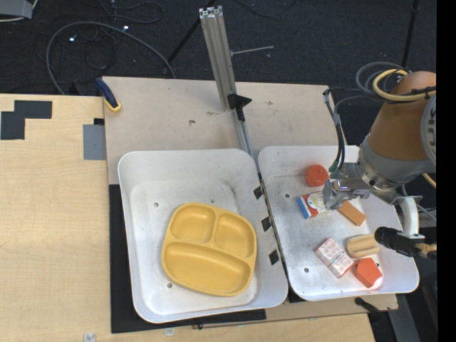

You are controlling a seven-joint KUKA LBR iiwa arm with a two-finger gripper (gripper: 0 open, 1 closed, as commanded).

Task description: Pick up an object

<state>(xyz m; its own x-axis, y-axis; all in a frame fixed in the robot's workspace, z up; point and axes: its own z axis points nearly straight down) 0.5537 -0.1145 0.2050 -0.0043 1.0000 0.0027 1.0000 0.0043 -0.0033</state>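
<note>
camera view: hand (336,194) amid red ball (317,174), carton (309,205), orange block (351,212)

Arm (399,137) reaching from right, hand (335,193) low.

Yellow divided tray (209,249) in left bin (135,191), hand (335,193) low over right bin (285,191) among small items
</note>
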